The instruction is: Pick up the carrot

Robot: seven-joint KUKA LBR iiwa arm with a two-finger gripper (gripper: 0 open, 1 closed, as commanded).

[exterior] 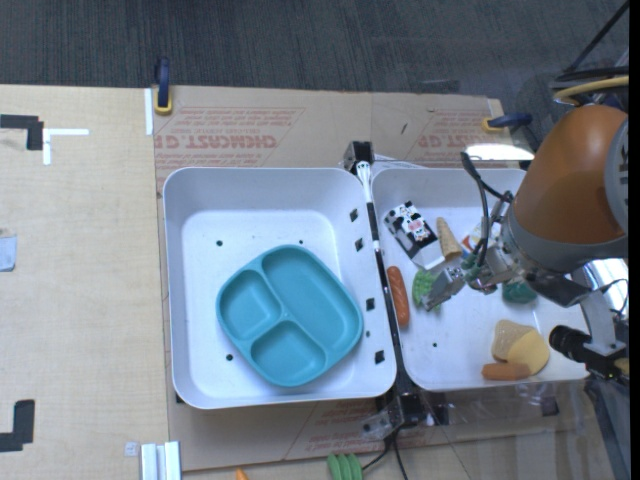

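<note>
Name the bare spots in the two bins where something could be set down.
Left bin: bare floor behind and left of the blue tray. Right bin: open patch between the carrot and the yellow piece. Crowded around the claw, cow toy and green item.

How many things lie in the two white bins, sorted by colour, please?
Teal/blue: 2, the divided plate and a small teal piece
Orange: 2, the carrot and a sausage-like piece
Green: 1, a leafy piece
Yellow/tan: 2, a cheese wedge and a cone
Black-and-white: 1, a cow-patterned item
Total: 8
</note>
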